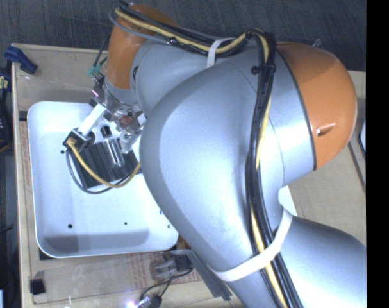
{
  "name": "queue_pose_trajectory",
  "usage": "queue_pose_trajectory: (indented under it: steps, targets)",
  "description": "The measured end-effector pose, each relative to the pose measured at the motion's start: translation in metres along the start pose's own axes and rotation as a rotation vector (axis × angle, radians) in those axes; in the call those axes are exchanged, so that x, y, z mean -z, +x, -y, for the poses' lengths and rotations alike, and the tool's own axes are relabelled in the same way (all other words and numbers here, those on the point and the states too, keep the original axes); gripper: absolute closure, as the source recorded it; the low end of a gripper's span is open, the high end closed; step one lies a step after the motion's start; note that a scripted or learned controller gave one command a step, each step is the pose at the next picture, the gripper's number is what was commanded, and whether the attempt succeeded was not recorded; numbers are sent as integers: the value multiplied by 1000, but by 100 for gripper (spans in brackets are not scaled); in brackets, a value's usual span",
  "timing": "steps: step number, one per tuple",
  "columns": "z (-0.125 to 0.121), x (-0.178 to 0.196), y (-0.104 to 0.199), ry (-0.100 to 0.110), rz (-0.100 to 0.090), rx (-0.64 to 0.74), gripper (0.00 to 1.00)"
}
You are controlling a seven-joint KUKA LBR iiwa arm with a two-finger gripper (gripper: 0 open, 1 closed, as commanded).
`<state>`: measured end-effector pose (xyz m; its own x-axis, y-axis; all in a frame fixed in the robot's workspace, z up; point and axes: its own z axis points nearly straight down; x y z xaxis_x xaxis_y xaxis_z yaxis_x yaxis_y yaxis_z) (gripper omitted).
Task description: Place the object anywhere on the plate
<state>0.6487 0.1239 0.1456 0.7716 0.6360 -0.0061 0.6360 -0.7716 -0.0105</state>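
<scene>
My gripper (113, 154) hangs over the upper middle of the left white bin (85, 230), pointing down at its floor. Its black body carries a yellow cable loop that droops to the left of it. The big grey arm with its orange band crosses the view from the right and covers the right part of this bin and the area beyond it.
The left bin's floor shows bare white with a few small dark holes near the front. A blue clamp (20, 59) sits at the bench's far left corner. Wooden bench edge and some wires (162, 268) lie in front of the bin.
</scene>
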Motion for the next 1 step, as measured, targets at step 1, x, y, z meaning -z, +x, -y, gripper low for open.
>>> queue_pose_trajectory:
  steps: [1]
  targets:
    - [-6, 23, -9, -5, -1, 347, 0]
